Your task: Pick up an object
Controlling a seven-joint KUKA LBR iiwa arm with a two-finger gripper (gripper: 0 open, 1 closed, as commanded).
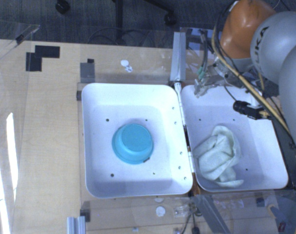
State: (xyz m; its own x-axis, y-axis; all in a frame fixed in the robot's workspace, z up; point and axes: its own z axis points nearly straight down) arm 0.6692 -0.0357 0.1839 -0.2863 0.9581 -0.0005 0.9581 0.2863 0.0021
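Note:
A blue bowl (133, 143) lies upside down near the middle of the left bin (97, 179). A crumpled white cloth (218, 154) rests in the near half of the right bin (265, 177). My gripper (205, 85) hangs over the far left corner of the right bin, well above and behind the cloth, with nothing seen in it. The grey arm with its orange band (243, 26) comes in from the upper right.
A raised divider (184, 130) runs between the two bins. A metal post (177, 55) stands just behind the divider, close to the gripper. Black cables (250, 108) trail from the arm across the right bin's far side. Bare wooden bench lies to the left.

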